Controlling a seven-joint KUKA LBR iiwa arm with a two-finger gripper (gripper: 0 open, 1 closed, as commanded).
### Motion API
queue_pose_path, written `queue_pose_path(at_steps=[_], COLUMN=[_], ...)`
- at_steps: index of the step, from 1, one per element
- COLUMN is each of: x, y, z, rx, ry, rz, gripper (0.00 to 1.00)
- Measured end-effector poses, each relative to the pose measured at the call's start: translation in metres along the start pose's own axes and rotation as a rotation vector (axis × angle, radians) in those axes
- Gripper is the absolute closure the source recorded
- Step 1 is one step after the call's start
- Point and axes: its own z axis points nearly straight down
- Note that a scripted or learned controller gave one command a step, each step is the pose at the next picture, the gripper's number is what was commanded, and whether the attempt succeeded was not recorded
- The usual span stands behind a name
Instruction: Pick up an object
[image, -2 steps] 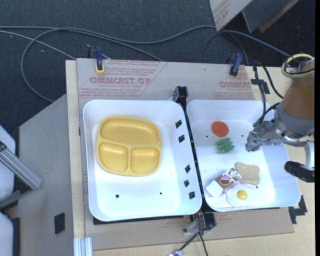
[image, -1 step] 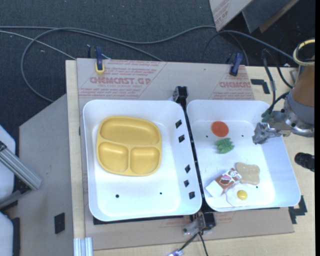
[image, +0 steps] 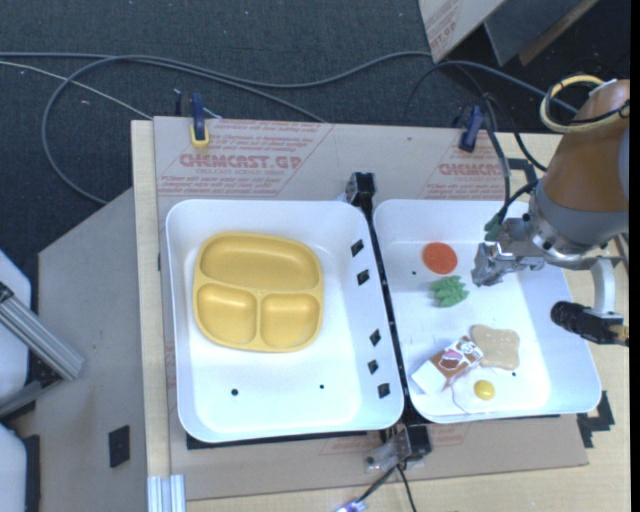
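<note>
In the right-hand shallow white bin (image: 570, 370) lie a round red tomato-slice toy (image: 439, 257), a small green leafy piece (image: 449, 292), a tan toast-shaped slice (image: 497, 348) whose long axis runs roughly left to right, a small red-and-white packet (image: 458, 358) and a white fried egg with a yellow yolk (image: 480, 391). The end effector (image: 490, 262) hangs just right of the tomato slice, nothing seen between its fingers, though how far they are parted I cannot tell. The left-hand white bin (image: 200, 390) on the desk holds a yellow three-compartment plastic plate (image: 259, 290).
</note>
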Motion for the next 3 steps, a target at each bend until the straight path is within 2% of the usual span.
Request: queue_pose_path(at_steps=[3], x=[0.156], y=[0.03], z=[-0.029], rx=[-0.003], ry=[-0.001], rz=[0.0], gripper=[1.0])
